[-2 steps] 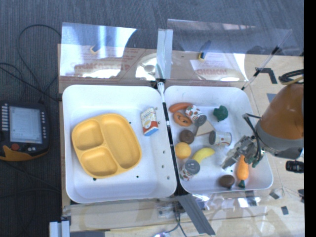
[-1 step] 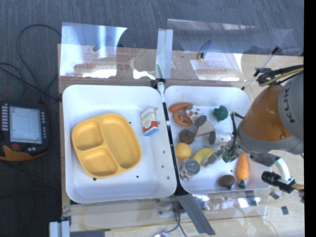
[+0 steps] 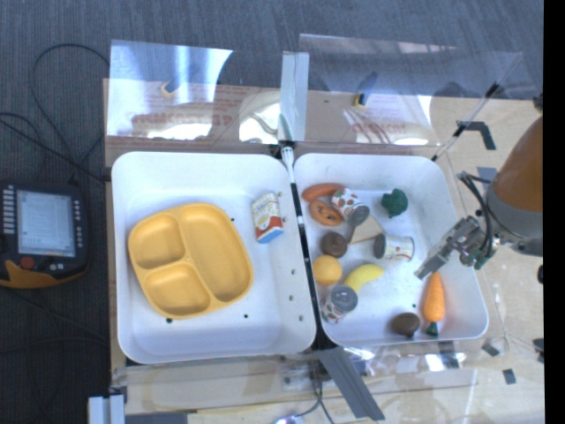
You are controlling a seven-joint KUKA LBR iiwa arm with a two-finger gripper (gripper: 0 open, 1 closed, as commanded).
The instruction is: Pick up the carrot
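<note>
Carrot point(image 3: 433, 299): lay in the right bin point(image 3: 441, 177), close to its right wall and near the front right corner, orange body lengthwise, green end toward the front rim.
Claw point(image 3: 452, 253): hung at the right bin's right wall, just above the carrot's upper end; whether it touched the carrot could not be told. Nothing showed between its fingers, and whether they were spread or closed could not be told.
Arm point(image 3: 521, 184): came in over the tabletop's right edge, cut off by the frame.
Open room: bare white floor lay between the carrot and the yellow lemon point(image 3: 364, 276), and along the right bin's back right corner.
Crowding: a brown round item point(image 3: 405, 324) sat just beside the carrot's green end at the front rim.
Left bin point(image 3: 159, 347): held a yellow divided tray point(image 3: 189, 259) and a small carton point(image 3: 267, 216) near the shared wall.
Hard to make out: small items in the right bin's left half were too blurred to name.
</note>
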